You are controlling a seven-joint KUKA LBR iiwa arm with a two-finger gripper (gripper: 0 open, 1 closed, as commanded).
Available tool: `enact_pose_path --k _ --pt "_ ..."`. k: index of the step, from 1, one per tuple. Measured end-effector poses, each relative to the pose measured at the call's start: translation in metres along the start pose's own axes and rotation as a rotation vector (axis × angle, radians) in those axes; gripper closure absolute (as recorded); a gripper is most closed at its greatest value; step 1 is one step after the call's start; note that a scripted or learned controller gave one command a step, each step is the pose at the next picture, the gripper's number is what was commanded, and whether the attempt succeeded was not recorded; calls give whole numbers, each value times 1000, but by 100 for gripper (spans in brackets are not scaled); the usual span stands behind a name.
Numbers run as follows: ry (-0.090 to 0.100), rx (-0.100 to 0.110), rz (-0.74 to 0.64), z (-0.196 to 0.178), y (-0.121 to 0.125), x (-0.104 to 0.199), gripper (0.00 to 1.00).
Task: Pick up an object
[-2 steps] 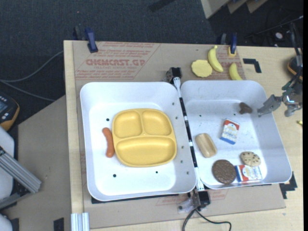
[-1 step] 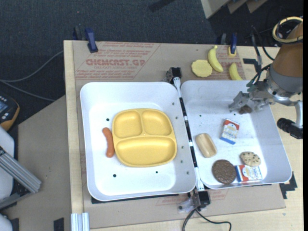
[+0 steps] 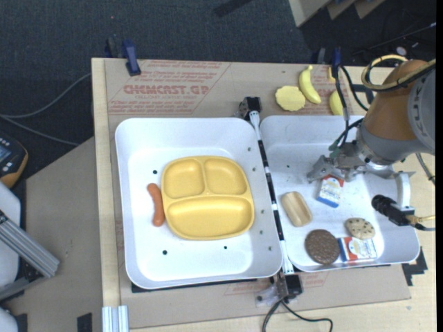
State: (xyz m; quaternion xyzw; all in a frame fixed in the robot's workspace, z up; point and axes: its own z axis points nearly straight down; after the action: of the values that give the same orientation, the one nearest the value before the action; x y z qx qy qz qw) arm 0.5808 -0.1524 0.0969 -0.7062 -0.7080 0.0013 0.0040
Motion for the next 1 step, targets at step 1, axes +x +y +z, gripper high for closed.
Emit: enact_pose_path --k 1 --pt "-2 -4 1 13 -1 10 0"
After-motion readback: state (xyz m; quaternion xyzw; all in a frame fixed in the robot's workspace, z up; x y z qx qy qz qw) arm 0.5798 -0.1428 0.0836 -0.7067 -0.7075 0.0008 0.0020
